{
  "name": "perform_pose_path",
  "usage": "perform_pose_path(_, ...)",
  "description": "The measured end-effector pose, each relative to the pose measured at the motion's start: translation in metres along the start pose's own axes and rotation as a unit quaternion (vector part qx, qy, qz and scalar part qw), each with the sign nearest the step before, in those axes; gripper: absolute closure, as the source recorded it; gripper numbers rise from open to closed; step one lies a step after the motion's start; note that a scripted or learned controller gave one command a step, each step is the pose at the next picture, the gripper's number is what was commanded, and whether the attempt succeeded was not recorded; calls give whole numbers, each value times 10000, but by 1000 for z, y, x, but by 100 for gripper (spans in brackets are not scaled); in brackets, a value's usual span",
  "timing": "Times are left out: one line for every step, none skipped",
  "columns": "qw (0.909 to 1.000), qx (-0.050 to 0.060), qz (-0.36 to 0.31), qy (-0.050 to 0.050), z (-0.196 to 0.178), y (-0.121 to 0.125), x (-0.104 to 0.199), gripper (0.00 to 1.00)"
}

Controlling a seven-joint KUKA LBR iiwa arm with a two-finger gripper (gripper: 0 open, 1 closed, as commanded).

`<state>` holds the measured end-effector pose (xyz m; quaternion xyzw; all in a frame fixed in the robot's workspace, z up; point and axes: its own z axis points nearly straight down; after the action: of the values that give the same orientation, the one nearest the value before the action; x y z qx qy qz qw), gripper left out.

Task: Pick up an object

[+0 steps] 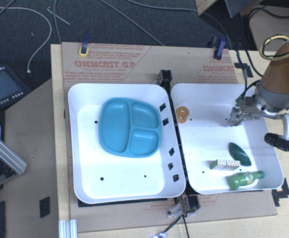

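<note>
**End effector low over right bin, nothing seen in its grasp**

The table [60, 133] carries two shallow white bins side by side. The left white bin [85, 177] holds a light blue plastic divided plate [130, 127], lying flat toward the bin's far half, with three compartments facing up.

The right white bin [203, 148] holds four loose items. A small orange-tan ring-shaped piece [183, 114] lies near the bin's far left corner, just beside the divider between the bins. A dark green leaf-shaped object [240, 153] lies toward the near right. Just beside it, nearer the camera, lies a small pale cylindrical item with a patterned wrap [225, 164]. A bright green plastic bottle [244, 178] lies on its side against the near rim, close to the patterned item.

The grey arm with orange band [278, 78] enters from the right. Its end effector [238, 114] sits over the far right part of the right bin, well apart from the ring-shaped piece and from the three green and patterned items. No object is visible between its fingers; whether they are open or closed cannot be told at this resolution.

Cables [35, 14] trail across the dark floor beyond the table.
</note>
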<state>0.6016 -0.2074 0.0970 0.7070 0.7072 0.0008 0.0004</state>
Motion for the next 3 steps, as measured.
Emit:
perform_pose_path(10000,-32,-5,-17,-60,11,-1,100)
perform_pose_path(10000,-37,-4,-19,-126,13,-2,100)
perform_pose_path(10000,-14,-5,-10,-146,14,-2,100)
